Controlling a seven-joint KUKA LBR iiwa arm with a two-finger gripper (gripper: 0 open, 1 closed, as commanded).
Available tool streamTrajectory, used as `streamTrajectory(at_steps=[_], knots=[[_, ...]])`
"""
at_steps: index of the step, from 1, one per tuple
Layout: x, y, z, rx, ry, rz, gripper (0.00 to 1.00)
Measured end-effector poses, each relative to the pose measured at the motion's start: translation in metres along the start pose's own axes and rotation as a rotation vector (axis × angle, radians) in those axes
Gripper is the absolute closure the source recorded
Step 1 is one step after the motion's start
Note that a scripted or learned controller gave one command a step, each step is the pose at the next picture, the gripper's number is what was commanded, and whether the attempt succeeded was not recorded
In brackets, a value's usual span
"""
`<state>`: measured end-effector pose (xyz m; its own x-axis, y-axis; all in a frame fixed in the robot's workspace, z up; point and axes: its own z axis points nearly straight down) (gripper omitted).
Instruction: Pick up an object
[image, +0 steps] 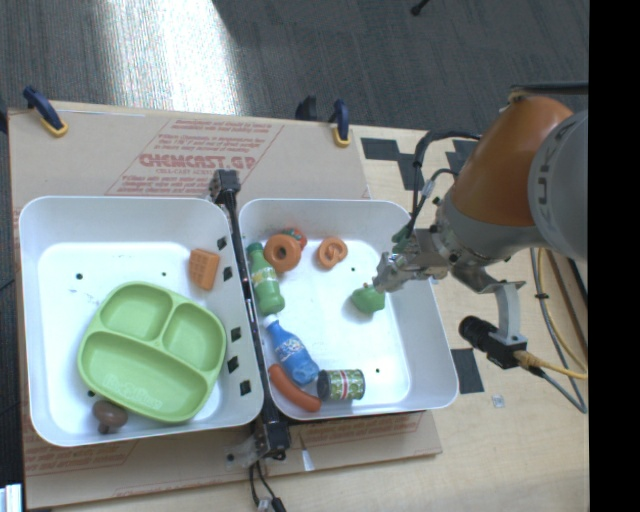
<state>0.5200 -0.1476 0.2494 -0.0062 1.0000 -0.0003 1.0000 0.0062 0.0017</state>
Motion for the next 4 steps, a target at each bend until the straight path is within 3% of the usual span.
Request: streamTrajectory(at_steps=[1,2,3,4], knots=[[0.0,0.0,0.0,0.0,0.0,0.0,0.0],[0.006,0.066,0.126,0.009,0.001,-0.001,0.0],[0.054,0.008,0.157,0.001,-0.004,0.001,0.0],[0.055,0.008,0.147,0.003,-0.003,-0.003,1.0]])
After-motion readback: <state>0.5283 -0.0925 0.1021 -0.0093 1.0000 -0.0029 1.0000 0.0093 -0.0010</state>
